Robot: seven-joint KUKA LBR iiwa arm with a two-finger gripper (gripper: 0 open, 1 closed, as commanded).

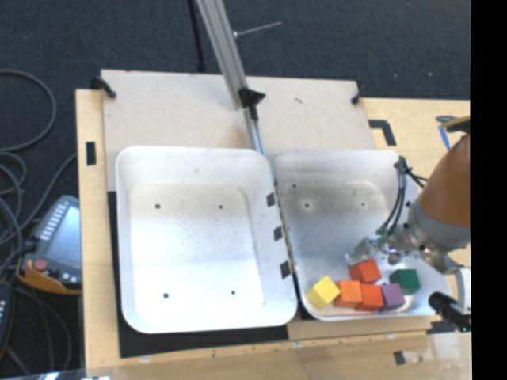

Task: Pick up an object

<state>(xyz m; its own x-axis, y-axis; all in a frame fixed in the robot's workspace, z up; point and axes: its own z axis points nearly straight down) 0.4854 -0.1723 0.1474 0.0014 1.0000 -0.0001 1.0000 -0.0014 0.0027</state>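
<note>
Left shallow white plastic bin [135,236]: nothing in it to pick, just scuffs and dark dots on the floor.

Right shallow white plastic bin [333,172]: all the candidates sit bunched in its near right corner. L to R: yellow cube [323,290] tilted on the near rim slope, orange block [349,292] touching it, another orange-red block [371,295], purple cube [392,294], w/ a red-orange block [365,271] just behind them and a green cube [408,279] at the right.

Two-finger gripper [366,252] is low over the far side of the cluster, near the red-orange block; arm comes in from the right. Can't tell whether it's apart or closed – blurred and partly hidden by the wrist. Nothing visibly held.

Risks, as I judge them: blocks packed tight, so closing could catch two or wedge btwn neighbours and come up w/ none. Corner wall is close – contact w/ the rim or bin shift possible. Tilted yellow cube likely slips if nudged.
</note>
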